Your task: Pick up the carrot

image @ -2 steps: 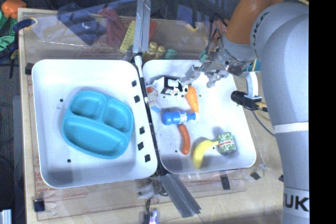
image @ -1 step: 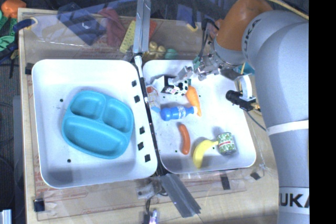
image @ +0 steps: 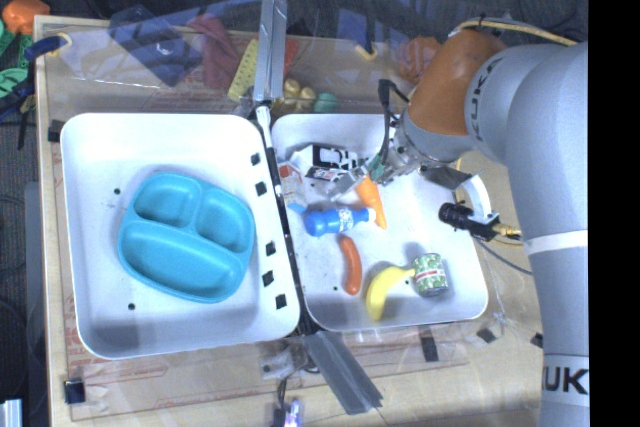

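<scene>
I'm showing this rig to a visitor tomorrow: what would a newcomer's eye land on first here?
Probably the big grey arm with its orange band, reaching in from the right, its hand low over the carrot in the right bin. Next, the bright blue divided tray in the left bin, then the yellow banana.

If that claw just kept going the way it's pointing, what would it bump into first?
Most likely the carrot: the gripper sits right above its upper end, aimed down into the right bin. Depth is hard to judge from this slanted view.
</scene>
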### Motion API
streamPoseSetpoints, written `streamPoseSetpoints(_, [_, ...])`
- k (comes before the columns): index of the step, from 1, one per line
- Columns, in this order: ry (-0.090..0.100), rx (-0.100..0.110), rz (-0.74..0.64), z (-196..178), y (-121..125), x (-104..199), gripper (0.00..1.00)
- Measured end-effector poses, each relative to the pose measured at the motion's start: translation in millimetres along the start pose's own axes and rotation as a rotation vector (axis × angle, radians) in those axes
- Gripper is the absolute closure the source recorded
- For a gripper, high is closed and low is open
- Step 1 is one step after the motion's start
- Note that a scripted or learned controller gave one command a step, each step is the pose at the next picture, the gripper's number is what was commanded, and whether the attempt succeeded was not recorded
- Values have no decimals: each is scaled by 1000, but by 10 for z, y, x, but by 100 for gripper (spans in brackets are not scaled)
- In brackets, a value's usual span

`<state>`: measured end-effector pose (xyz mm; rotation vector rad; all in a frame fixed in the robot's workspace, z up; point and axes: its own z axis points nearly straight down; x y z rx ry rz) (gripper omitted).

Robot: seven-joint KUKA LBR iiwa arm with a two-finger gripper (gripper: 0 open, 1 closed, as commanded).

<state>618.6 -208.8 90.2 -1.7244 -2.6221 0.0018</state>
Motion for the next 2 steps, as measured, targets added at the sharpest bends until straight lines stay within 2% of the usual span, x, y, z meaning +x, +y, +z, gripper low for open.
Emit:
streamPoseSetpoints(1, [1,4,-4,-66,-4,-5,100])
streamPoseSetpoints(2, [-1,1,154,-1015,324,-94,100])
